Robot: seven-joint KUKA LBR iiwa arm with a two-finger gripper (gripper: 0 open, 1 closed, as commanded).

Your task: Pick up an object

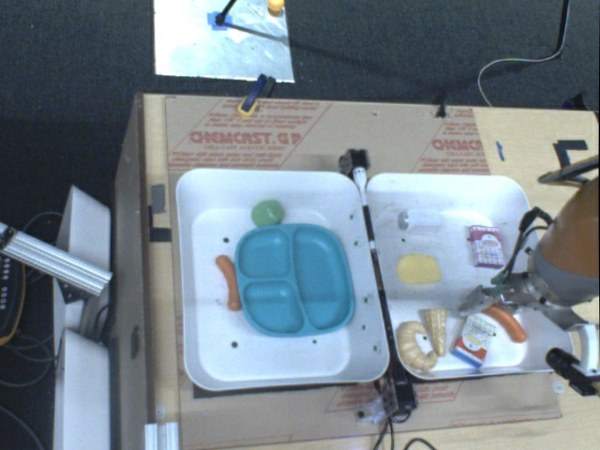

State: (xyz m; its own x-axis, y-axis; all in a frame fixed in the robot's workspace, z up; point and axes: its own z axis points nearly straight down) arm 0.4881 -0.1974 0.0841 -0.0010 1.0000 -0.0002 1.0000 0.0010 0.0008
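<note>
While the arm [567, 251] leans in from the right over the right bin [450, 190], its gripper [492, 298] sits low near that bin's front right corner, right next to a sausage [507, 323]. Honestly can't tell whether the fingers are apart or together, the wrist blocks too much, and nothing is visibly pinched between them.

Quick count for the right bin: 1 pink packet [486, 247], 1 yellow block [419, 269], 1 cone [436, 329], 1 croissant [415, 344], 1 red-and-blue carton [473, 337] and that 1 sausage. The sausage lies just beside the carton, the croissant and cone are touching, all bunched along the front wall. The packet and yellow block are further back and well apart from that bunch.

Left bin [216, 195] has 3 things: 1 blue tray [292, 279] with 3 compartments in the middle, 1 green ball [267, 213] just behind it, and 1 more sausage [229, 282] lying along its left side.

So 2 bins, 2 sausages, 1 of everything else.
</note>
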